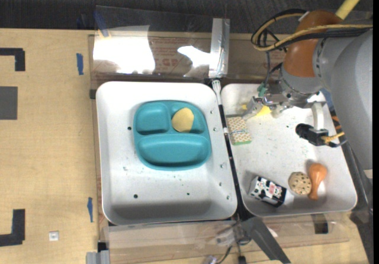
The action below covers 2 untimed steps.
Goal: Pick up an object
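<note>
Gripper (265,103) low over yellow obj (262,111) (right bin (349,195), back-left corner).

In the right bin (349,198), a round speckled cookie (300,183) lies just beside an orange drumstick-shaped toy (318,177). A black-and-white patterned item (267,190) lies tilted near the front. A checked card (238,129) sits against the left wall, with a yellow piece (262,111) nearby.

Bench (47,138): tan board top, black corner marks and blue tape tabs on it. Two shallow white bins side by side on it: left bin (112,186), right bin (343,195), rims touching. Clear glossy sheet (154,55) behind the left bin, probably plastic.
</note>
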Each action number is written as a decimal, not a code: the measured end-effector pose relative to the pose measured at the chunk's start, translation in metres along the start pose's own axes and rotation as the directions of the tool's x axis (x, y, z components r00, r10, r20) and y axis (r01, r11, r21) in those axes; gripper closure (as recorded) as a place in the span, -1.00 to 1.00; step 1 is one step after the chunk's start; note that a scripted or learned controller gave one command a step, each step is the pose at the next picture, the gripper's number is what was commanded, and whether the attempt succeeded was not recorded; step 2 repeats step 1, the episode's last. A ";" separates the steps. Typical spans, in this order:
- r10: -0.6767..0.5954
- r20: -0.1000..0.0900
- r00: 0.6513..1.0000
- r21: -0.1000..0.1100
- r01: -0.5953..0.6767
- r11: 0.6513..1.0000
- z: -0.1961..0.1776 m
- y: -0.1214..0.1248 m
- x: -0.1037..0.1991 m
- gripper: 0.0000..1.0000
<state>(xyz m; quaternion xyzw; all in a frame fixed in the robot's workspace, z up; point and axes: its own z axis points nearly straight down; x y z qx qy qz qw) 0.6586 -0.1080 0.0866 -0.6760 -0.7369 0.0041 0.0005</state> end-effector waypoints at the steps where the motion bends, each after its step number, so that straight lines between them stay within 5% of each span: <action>1: -0.025 0.005 1.000 0.011 0.025 1.000 0.000 0.003 0.001 -1.00; 2: -0.025 0.005 1.000 0.011 0.025 1.000 0.000 0.003 0.001 -1.00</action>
